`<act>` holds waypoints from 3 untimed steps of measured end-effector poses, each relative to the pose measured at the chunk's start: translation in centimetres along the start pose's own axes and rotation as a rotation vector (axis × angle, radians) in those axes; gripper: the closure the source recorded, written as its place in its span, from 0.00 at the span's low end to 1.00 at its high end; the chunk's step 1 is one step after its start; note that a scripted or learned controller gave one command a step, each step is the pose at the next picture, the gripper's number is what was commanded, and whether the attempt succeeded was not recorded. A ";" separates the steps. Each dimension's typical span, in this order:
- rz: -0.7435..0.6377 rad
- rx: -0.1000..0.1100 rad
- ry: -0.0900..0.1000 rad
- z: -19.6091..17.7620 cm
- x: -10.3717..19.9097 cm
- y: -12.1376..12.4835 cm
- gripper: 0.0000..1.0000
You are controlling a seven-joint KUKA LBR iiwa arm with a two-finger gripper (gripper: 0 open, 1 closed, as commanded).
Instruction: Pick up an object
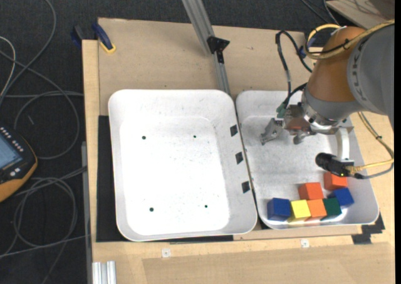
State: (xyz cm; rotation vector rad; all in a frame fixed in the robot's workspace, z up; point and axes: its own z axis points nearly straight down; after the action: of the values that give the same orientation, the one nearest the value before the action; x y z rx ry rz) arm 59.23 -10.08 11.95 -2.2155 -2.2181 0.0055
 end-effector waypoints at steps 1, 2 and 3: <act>0.001 -0.009 -0.001 -1.5 0.0 0.2 1.00; 0.000 -0.015 -0.003 -7.5 -0.5 1.1 1.00; 0.000 -0.012 -0.003 -10.1 -0.4 1.2 1.00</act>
State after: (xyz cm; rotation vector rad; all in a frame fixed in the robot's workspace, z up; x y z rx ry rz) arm 60.55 -10.53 22.01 -2.2228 -2.2258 -0.0052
